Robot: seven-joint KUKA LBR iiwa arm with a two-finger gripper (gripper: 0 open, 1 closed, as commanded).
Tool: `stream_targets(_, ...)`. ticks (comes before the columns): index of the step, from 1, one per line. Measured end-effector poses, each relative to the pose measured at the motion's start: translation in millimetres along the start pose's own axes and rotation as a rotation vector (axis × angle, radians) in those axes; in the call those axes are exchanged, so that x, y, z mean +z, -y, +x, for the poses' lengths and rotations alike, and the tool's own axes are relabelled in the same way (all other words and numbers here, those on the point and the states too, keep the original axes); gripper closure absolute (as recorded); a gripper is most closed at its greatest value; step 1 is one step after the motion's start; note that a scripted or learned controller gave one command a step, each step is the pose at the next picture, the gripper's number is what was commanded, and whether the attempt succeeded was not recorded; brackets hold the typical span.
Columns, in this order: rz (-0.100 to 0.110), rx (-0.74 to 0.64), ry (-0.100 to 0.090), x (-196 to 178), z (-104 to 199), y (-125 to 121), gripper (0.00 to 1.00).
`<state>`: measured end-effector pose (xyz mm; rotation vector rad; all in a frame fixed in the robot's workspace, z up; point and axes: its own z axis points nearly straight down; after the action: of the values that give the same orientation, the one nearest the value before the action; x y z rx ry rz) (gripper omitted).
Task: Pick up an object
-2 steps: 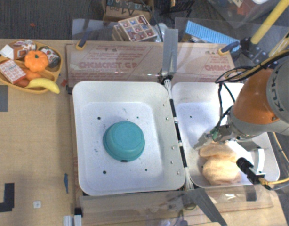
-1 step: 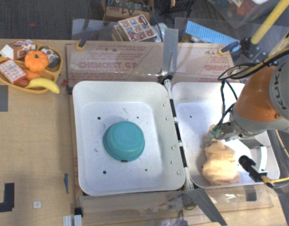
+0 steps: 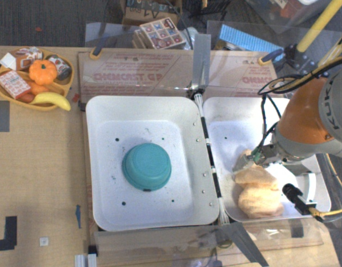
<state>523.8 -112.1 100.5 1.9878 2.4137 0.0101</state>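
Two bins (image 3: 98, 115) are set side by side, and the arm (image 3: 307, 121) is reached into the right one. Far to the gripper's (image 3: 253, 159) left, in the other bin, a teal bowl (image 3: 147, 166) sits upside down. Just below and touching the gripper lie two tan, bread-like lumps (image 3: 259, 191), the likely target. How wide the gripper stands, or whether anything is gripped, cannot be told. A centred descent over the nearer lump is advised, with closure delayed until it is straddled, since soft shapes slip easily.
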Motion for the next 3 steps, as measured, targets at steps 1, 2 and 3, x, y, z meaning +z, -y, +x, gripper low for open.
stream_targets(1,-0.002,0.004,0.002,-10,-2,0,1.00)
stream_targets(2,-0.002,0.004,0.001,-10,-2,0,0.00)
stream_targets(3,0.005,-0.025,-0.002,11,8,4,0.00)
